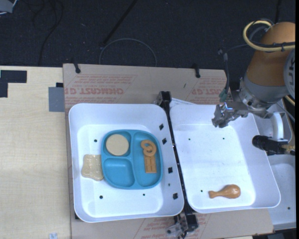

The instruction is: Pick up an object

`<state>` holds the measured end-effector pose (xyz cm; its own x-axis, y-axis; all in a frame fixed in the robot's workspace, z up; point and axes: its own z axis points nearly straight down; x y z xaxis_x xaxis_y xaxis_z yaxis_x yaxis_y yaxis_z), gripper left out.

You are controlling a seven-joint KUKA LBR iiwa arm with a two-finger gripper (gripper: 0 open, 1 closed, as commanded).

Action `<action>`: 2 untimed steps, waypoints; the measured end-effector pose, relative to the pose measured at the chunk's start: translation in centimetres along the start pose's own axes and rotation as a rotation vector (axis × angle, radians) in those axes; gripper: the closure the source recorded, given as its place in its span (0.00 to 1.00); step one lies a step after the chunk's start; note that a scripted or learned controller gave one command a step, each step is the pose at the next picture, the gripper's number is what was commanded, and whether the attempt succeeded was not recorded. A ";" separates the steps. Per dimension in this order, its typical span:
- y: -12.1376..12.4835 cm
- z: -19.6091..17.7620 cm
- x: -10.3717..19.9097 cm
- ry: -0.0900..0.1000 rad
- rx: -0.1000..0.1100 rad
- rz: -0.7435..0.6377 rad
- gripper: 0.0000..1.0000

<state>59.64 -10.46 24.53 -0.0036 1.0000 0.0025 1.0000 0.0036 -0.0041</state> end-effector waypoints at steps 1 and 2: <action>-1.2 -0.4 4.4 0.000 0.000 0.000 1.00; -3.3 -0.3 9.5 0.000 0.001 -0.001 1.00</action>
<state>56.29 -0.95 24.85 -0.0042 1.0000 0.0025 1.0000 0.0043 -0.0051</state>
